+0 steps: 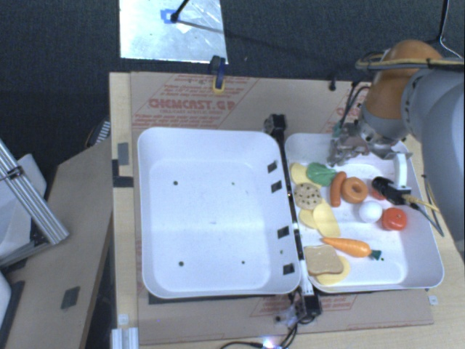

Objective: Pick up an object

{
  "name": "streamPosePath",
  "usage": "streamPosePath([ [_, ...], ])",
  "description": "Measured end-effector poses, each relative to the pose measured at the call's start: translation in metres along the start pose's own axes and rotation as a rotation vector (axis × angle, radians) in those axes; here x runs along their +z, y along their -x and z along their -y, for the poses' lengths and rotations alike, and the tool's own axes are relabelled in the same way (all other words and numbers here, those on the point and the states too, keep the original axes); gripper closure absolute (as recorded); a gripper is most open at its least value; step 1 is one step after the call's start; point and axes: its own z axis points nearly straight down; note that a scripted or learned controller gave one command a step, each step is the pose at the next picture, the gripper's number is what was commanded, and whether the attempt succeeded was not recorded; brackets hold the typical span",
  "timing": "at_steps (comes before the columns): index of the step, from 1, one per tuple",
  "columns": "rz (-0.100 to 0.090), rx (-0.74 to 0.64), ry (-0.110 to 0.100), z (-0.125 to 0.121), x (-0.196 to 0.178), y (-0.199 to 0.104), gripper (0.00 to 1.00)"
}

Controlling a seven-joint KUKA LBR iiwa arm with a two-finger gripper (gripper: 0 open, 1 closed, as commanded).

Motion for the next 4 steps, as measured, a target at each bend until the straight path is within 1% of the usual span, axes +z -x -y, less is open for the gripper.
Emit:
streamPosePath([
  [1, 0.002, 0.000, 0.012, 0.002, -0.160, -0.014, 1.00],
  [2, 0.001, -0.002, 0.009, -0.002, -0.266, -0.034, 1.00],
  [3, -0.002, -0.002, 0.000, -0.001, -0.311, -0.088, 1.00],
  [4, -0.002, -0.002, -0.008, 0.000, -0.238, -0.161, 1.00],
])
